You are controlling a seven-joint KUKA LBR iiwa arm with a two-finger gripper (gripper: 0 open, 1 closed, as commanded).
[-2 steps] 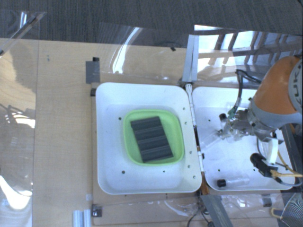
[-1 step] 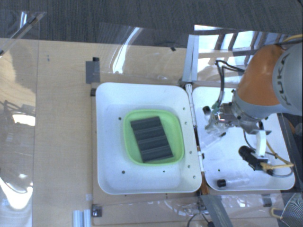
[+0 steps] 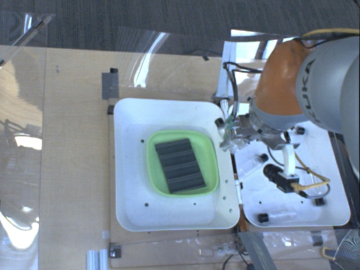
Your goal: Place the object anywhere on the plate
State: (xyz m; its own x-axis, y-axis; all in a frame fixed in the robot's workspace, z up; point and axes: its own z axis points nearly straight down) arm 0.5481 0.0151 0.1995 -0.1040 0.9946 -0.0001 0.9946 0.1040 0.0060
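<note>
Two white bins sit side by side. In the left bin (image 3: 129, 207) a green plate (image 3: 209, 151) holds a dark ridged block (image 3: 179, 165), lying flat at its centre. Above the right bin (image 3: 332, 207) hangs the gripper (image 3: 230, 131), near the shared rim; whether it is open or closed cannot be told.

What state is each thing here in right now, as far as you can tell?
Dark ridged block: lying flat on the green plate.
Green plate: sitting in the left bin, holding the block.
Left bin: holds the plate.
Gripper: above the seam between the bins.
</note>
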